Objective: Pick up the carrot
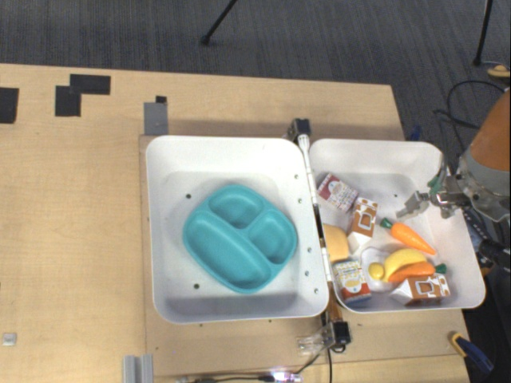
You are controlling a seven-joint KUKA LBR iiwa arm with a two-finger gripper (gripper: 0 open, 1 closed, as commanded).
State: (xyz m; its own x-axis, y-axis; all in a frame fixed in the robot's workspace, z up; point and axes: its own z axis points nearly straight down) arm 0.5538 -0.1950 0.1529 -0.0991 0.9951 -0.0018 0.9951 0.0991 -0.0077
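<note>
The carrot [413, 236] lies in the right bin [375, 154], at five o'clock from the gripper [421, 202], just beside it and untouched. I cannot tell the state of its fingers. A banana [401, 262] and small cartons crowd the bin's six o'clock side. The left bin [231, 152] holds a teal plate [239, 238]. The wooden surface [72, 238] meets dark carpet [239, 22] at twelve o'clock.

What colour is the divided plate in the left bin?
Teal; the divided plate shows clearly in the camera view.
</note>
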